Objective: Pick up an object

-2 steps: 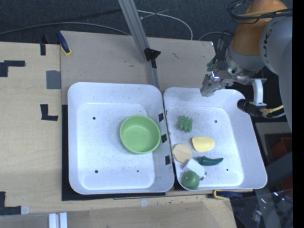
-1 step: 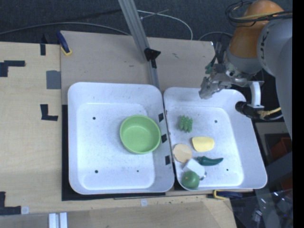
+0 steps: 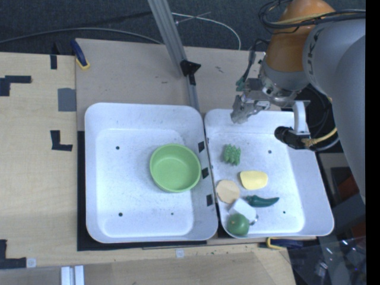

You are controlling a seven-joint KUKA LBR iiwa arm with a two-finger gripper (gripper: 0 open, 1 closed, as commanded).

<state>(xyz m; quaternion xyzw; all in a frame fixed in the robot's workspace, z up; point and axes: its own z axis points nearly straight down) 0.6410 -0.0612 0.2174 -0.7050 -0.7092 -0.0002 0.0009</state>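
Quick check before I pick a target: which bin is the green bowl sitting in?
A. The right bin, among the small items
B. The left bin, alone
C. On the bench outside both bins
B: the green bowl sits by itself in the left bin, while the small items lie in the right bin.

— What sits on the table [image 3: 35,177] besides the bins?
— Black tape marks [image 3: 58,140] at left, a grey patch [image 3: 66,99], a blue-yellow clamp [image 3: 80,54].
— Anything above?
— A metal pole [image 3: 169,31] slanting down, and white cable [image 3: 208,22] behind it.
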